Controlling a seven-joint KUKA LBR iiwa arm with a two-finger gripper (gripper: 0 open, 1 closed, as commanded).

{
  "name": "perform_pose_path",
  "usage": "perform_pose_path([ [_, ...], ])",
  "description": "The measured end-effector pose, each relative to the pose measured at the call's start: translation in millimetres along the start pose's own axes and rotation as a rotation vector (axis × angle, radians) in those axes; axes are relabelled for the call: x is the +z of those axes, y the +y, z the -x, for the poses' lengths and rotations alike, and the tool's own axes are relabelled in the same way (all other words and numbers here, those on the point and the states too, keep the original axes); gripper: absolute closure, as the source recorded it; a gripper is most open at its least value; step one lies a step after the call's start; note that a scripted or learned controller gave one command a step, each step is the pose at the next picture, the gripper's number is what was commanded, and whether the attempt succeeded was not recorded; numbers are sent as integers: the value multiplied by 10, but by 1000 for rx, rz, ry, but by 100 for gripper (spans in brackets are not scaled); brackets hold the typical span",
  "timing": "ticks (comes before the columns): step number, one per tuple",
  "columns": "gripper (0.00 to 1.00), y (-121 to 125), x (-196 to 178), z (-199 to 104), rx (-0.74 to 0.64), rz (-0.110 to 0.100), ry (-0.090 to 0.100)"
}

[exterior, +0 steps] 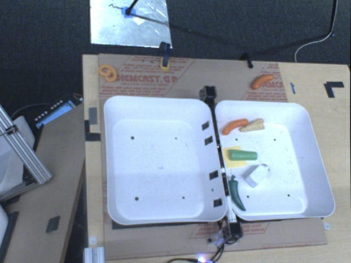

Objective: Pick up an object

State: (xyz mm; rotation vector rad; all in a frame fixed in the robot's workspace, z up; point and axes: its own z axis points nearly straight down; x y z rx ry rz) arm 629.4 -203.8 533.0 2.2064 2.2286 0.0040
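Claw state: can't tell. Step, prob.: pre-approach, nothing lifted yet. Objs sit in right bin (305, 163), near the divider: orange piece (235, 126), green cylinder (243, 155), dark pepper (236, 193). Next move needs a descent centred over one obj; the cylinder looks easiest.

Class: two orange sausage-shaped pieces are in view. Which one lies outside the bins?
The orange piece on the cardboard beyond the right bin. The other orange piece lies inside that bin, beside a tan piece.

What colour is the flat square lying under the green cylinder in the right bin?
Yellow. The flat square peeks out beneath the green cylinder, as seen in the camera view.
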Motion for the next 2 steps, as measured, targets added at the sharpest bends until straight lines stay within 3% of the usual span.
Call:
perform_pose_path([
  [1, 100, -750, -41, 27, 11, -2, 1],
  [2, 100, -1340, 1599, -1184, -3, -21, 9],
])
